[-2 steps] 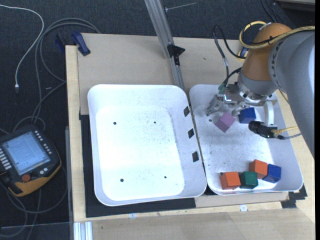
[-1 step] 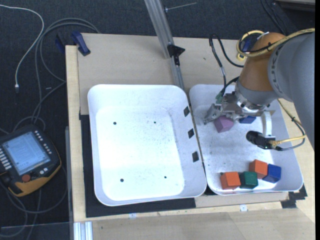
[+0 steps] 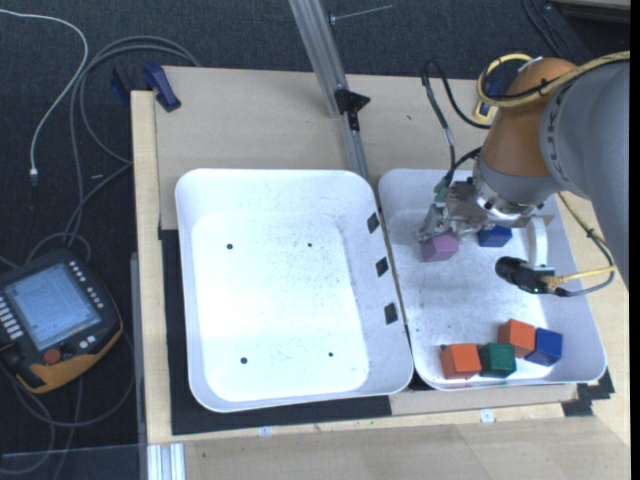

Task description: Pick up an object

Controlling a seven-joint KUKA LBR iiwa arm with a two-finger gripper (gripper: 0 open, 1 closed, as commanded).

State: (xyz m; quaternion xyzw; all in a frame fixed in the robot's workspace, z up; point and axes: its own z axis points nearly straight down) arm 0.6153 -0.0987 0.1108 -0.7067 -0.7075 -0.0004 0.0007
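The tool [image 3: 443, 224] sits low over the small mauve block [image 3: 439, 245] at the right white bin's [image 3: 590, 353] ten o'clock; its grip cannot be told, so no lift is evident yet.

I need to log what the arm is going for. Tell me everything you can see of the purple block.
The purple block is a small, matte, pale purple cube-like piece, lying slightly tilted on the floor of the right bin near its upper left part. The claw sits directly above it, at its top edge. Other blocks lie apart from it.
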